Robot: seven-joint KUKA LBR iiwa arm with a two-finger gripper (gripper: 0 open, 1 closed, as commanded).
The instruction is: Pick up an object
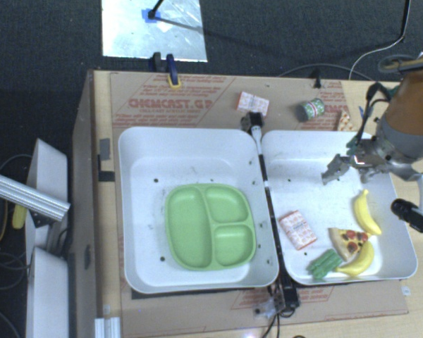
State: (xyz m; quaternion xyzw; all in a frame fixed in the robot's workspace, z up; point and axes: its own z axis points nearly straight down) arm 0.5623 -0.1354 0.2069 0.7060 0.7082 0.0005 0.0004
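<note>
Yellow stands out first: two bananas lie in the right bin (296, 153), one banana (366, 213) toward its right wall and a second banana (359, 260) curled along the near edge, touching a pizza slice toy (347, 239). Just left of that sits a green pod-like toy (324, 264), and a little farther left a pink-and-white packet (297, 229) lies flat and on its own. Any of these could serve as the object to pick up. The left bin (141, 153) holds a green divided plate (210, 225).

The claw (336, 167) hangs over the far middle of the right bin, above bare floor, apart from every item. Its fingers appear spread, with nothing between them.

The main risk, as I judge it, is a close on nothing: coming straight down from here meets only white plastic. Moving to the near cluster brings another hazard, since the second banana, the pizza slice toy and the green pod-like toy crowd together, so a finger could land on a neighbour and shove the target aside. The banana near the wall leaves little room for a finger on that side. The flat packet may slip under the fingertips rather than lift.
</note>
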